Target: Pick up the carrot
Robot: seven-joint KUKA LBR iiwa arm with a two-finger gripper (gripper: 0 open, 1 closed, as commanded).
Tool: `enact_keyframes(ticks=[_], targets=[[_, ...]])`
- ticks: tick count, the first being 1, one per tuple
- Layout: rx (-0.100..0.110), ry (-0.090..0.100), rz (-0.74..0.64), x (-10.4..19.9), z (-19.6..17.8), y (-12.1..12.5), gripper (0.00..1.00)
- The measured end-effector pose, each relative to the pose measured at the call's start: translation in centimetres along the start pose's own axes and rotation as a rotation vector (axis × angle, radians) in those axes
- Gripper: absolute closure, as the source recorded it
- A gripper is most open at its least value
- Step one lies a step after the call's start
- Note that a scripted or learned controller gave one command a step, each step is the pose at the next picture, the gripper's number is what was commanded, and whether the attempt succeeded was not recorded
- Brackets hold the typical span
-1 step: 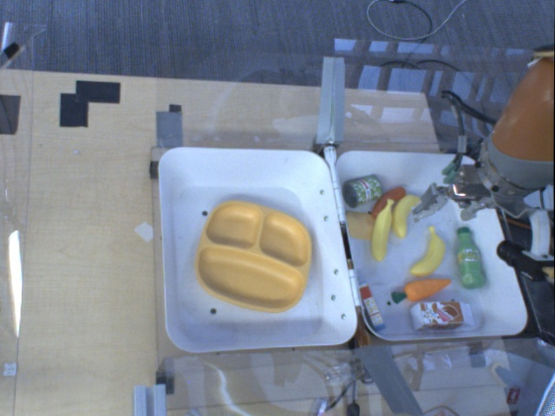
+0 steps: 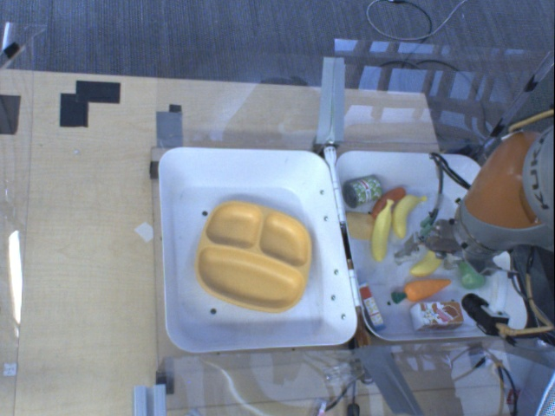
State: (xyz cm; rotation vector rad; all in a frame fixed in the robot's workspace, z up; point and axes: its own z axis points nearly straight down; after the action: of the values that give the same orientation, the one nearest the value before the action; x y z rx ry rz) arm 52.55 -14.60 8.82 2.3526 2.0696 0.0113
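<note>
The carrot [image 2: 427, 289] is orange with a green stub at its left end. It lies flat in the lower part of the right bin [image 2: 451, 165], just above a small carton [image 2: 436, 315]. My gripper [image 2: 416, 243] hovers over the middle of that bin, a little above the carrot in the view, between the bananas and a small yellow fruit [image 2: 425, 265]. Nothing shows as held by it.
The right bin also holds a green can [image 2: 362, 190], two bananas [image 2: 380, 230], a red-orange piece [image 2: 388, 199], a green item [image 2: 471, 276] and a marker [image 2: 371, 308] along its left wall. The left bin [image 2: 182, 258] carries a yellow divided plate [image 2: 254, 255].
</note>
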Motion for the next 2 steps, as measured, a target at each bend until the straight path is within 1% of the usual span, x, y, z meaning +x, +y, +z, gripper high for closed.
enact_keyframes(ticks=[1, 2], targets=[[-0.008, -0.002, -0.420, 2.1, -0.2, -3.5, 0.00], [-0.011, -0.001, -0.421, 2.2, -1.2, -3.3, 1.00]])
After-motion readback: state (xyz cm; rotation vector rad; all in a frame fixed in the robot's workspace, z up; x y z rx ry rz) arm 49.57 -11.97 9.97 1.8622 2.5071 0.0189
